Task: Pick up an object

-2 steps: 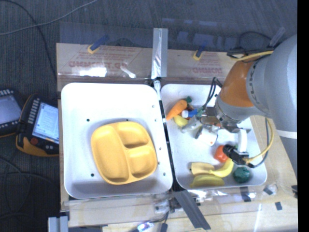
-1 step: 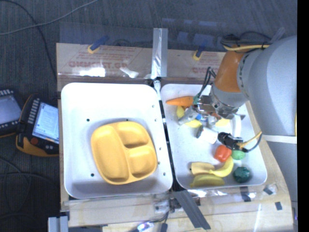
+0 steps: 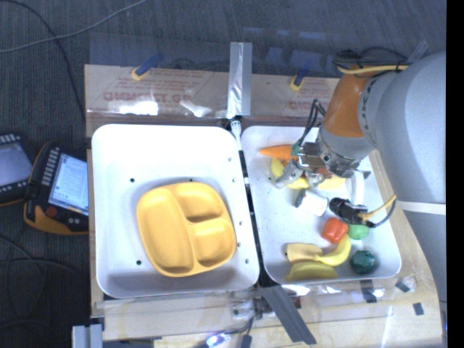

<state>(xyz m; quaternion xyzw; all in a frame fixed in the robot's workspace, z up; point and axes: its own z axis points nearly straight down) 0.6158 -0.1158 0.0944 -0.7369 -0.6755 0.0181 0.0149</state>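
Grey arm (image 3: 417, 129) fills the right of frame, its two-finger gripper (image 3: 301, 187) spread and empty, low over a yellow toy piece (image 3: 278, 168) beside an orange plastic carrot (image 3: 277, 151), upper part of the right white bin (image 3: 270, 252). Step in hand looks like the approach; next, descend and close.

Two white bins (image 3: 116, 194) (image 3: 268, 216) are counted, one yellow divided plate (image 3: 187, 227), one carrot (image 3: 275, 151), two bananas (image 3: 337, 253) (image 3: 312, 270), and one dark green ball (image 3: 364, 261).
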